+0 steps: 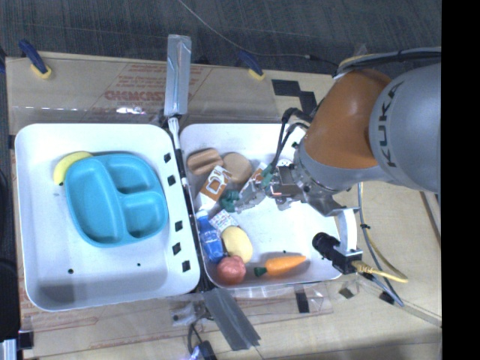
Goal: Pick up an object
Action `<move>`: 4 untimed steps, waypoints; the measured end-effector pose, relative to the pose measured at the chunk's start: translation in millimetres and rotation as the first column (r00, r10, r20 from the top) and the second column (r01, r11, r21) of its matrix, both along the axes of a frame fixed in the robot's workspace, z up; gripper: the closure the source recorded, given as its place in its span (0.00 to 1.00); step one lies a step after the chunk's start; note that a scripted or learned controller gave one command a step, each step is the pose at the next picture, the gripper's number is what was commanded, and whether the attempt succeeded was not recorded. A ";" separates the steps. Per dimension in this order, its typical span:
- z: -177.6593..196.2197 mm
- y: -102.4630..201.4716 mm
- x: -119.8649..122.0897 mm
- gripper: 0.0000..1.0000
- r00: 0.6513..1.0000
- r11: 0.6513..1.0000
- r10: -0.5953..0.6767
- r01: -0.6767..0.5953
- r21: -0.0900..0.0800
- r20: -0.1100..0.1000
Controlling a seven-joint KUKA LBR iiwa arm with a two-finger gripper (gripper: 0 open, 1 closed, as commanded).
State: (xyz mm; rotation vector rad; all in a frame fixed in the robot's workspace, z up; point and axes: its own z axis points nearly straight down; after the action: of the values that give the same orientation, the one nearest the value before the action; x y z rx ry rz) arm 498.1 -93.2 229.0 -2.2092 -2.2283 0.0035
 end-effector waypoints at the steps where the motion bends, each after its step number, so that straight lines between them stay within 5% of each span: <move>1: -121.1 -9.2 2.3 0.00 1.000 1.000 -0.015 0.016 -0.004 0.011; 2: -127.8 -17.9 -12.9 0.00 0.999 1.000 0.007 -0.007 -0.008 0.032; 3: -119.2 -17.6 -13.0 1.00 1.000 1.000 0.013 -0.013 -0.007 0.028; 4: -35.1 76.4 47.0 1.00 0.997 0.997 0.074 -0.074 0.002 0.008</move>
State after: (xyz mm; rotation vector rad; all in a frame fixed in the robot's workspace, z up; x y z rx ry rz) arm 545.1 -16.9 193.9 -2.1276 -2.3116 -0.0072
